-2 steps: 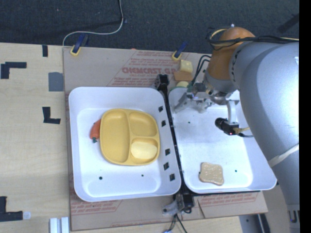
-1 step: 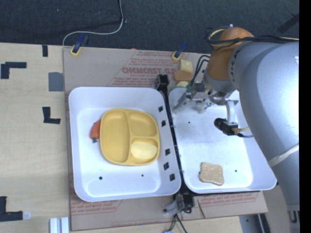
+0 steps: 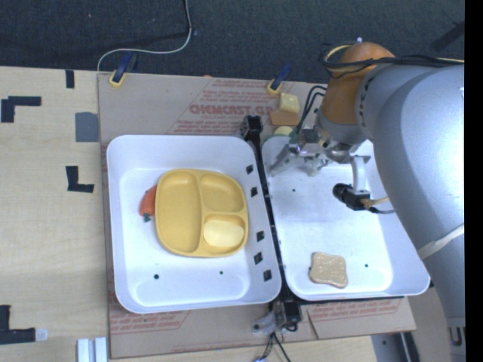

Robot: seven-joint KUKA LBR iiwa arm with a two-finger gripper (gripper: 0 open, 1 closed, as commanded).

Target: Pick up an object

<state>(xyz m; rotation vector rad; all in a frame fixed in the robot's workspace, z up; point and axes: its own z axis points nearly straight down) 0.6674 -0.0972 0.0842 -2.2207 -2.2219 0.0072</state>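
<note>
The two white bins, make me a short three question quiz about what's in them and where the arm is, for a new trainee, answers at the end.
1. True or false: the yellow divided plate lies in the left bin.
2. Which item lies near the front of the right bin?
A. an orange ball
B. a tan slice of toast
C. a blue cup
3. Fill in: the pale yellow piece sits in a compartment of the ____.

Key
1. True. An orange item peeks from under the plate's left edge.
2. B. The gripper is at the far end of that bin, well apart from the toast.
3. Plate.
</note>
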